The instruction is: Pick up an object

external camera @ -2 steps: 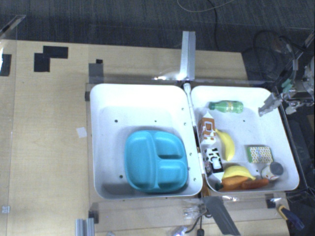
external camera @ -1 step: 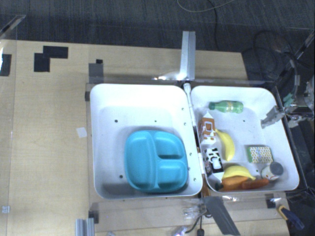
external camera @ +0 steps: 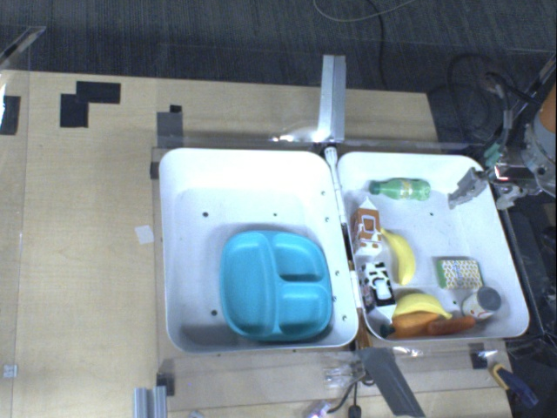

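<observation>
Tool [external camera: 468, 188] at right bin's [external camera: 513, 259] upper-right rim, finger state unclear, green bottle [external camera: 399, 189] just left, long axis lying left-right.

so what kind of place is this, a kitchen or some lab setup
Most likely a robot lab bench: two white bins on a wooden bench, loose cables on carpet, and a gripper reaching in.

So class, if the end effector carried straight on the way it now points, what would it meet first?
Probably the green bottle: the end effector, at the right bin's upper right, points leftward at it. Its height above the bin is unclear, so it might pass over.
</observation>
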### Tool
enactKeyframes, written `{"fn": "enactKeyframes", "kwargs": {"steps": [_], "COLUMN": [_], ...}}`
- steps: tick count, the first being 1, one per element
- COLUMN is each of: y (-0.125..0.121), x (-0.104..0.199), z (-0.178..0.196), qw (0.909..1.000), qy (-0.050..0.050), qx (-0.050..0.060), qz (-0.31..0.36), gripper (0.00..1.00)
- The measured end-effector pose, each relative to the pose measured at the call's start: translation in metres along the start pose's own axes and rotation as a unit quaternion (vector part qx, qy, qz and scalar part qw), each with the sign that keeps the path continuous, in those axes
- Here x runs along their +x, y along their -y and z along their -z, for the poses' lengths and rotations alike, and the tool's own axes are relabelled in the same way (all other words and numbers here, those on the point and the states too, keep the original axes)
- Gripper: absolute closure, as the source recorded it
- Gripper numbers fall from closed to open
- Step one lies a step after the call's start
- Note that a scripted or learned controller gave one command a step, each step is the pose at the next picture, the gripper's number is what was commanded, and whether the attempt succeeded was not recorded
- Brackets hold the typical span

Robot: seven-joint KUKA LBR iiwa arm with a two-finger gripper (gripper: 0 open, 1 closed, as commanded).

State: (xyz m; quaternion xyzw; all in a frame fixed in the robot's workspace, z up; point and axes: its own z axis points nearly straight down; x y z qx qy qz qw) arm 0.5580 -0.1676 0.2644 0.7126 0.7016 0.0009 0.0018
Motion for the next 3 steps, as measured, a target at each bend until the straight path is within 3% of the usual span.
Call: {"fn": "enactKeyframes", "kwargs": {"steps": [1,2,3], "y": [-0.019,0.005,0.060], "x": [0.021,0.050,0.062], "z": [-0.107,-0.174,-0.174], "qw": [0.9851,0.9450,0.9682], "qy": [0.000,-0.001,-0.001], "qx": [0.001,-0.001,-0.008], "qz": [-0.172,-0.327,-0.250], "gripper": [0.00,0.00,0.00]}}
